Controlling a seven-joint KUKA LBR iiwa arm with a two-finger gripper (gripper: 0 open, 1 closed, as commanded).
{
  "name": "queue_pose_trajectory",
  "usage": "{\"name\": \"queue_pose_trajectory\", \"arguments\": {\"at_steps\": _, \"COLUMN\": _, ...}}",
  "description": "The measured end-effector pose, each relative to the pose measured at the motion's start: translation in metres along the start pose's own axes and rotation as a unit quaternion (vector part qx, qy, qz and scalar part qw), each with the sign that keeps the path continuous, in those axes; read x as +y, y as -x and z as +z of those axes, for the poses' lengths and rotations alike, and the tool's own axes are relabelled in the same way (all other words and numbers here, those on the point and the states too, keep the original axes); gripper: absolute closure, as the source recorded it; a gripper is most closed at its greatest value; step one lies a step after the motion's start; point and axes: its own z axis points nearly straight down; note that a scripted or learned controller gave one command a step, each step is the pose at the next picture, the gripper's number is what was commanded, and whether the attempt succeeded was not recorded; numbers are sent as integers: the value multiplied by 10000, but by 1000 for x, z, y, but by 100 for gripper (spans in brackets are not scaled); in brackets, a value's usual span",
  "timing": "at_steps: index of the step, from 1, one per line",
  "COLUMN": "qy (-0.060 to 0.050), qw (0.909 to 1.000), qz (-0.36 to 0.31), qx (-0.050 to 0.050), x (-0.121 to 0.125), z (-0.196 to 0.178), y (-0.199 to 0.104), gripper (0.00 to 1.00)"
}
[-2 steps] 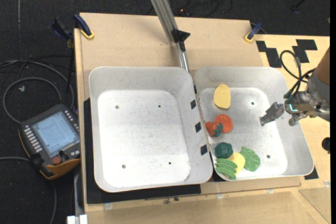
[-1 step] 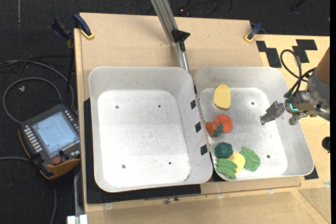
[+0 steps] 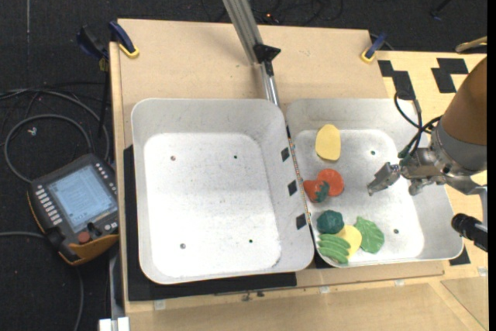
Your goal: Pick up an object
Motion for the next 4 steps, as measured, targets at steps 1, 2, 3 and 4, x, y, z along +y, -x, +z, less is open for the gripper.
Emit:
{"name": "queue_pose_trajectory", "arguments": {"at_steps": 1, "qy": -12, "qw": 10000, "qz": 6, "qx": 5, "x": -2, "z": 64, "y": -5, "gripper": 0}}
{"name": "queue_pose_trajectory", "arguments": {"at_steps": 2, "qy": 21, "qw": 10000, "qz": 7, "qx": -8, "x": -2, "z": 92, "y": -5, "gripper": 0}}
{"name": "queue_pose_trajectory", "arguments": {"at_steps": 3, "qy": 44, "qw": 10000, "qz": 5, "qx": -13, "x": -1, "z": 80, "y": -5, "gripper": 100}}
{"name": "queue_pose_trajectory", "arguments": {"at_steps": 4, "qy": 51, "qw": 10000, "qz": -9, "qx": -21, "x": 5, "z": 35, "y": 1, "gripper": 100}}
